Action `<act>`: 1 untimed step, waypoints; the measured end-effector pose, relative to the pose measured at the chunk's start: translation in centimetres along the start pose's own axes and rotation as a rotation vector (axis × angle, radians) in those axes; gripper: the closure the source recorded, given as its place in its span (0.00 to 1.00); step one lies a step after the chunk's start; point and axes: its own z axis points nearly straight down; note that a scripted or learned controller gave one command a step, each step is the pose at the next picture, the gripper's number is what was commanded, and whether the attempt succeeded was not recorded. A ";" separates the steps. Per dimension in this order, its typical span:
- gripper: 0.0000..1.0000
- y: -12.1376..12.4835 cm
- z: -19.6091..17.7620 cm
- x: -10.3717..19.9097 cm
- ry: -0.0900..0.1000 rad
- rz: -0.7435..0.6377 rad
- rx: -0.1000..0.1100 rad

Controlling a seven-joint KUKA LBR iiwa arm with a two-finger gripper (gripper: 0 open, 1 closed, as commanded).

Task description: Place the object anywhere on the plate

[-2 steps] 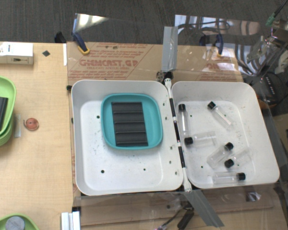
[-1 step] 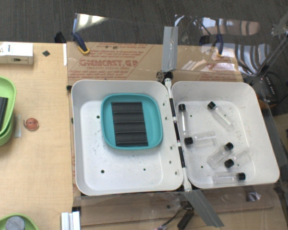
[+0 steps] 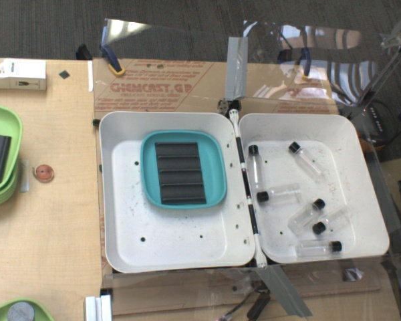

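A teal square plate [image 3: 217, 172] with a dark ridged insert [image 3: 182, 172] lies in the left white bin [image 3: 120, 199], toward its upper middle. Several clear vials with black caps lie scattered in the right white bin [image 3: 361, 179]. One vial [image 3: 254, 169] lies along that bin's left wall. Another vial [image 3: 305, 159] sits near the top, tilted. A third vial [image 3: 279, 194] rests near the middle, with more lying flat toward the lower right, such as the vial [image 3: 317, 248] at the bottom edge.
Left of the bins, the wooden bench holds a green tray [image 3: 3, 179] with a dark item, a small orange disc [image 3: 45, 172] and a white box [image 3: 17, 75]. Cardboard [image 3: 160, 85] and a clear plastic sheet [image 3: 321, 59] stand behind the bins.
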 end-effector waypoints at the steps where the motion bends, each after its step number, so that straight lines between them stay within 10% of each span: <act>1: 0.00 0.0 0.1 0.0 0.000 0.135 0.001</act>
